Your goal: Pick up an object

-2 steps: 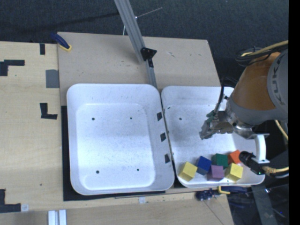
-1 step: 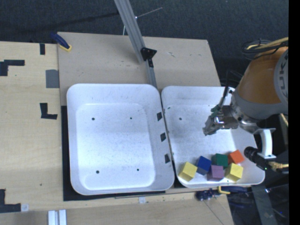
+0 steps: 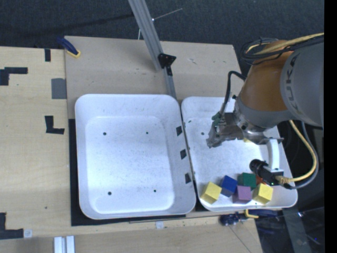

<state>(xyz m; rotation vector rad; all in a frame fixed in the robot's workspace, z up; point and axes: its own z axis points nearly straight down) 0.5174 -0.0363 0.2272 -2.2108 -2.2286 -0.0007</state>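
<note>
Claw [image 3: 217, 136] tips blurred; green block [image 3: 246, 179] half hidden.

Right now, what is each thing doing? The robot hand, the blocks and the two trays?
Gripper: low over the right bin, away from the blocks; nothing seen between its fingers.
Yellow block: lying in the right bin's near corner.
Blue block: lying beside it.
Green block: in the same cluster.
Purple block: in the same cluster.
Second yellow block: at the cluster's right end.
Right bin: holds all the blocks.
Left bin: no blocks in it.
</note>
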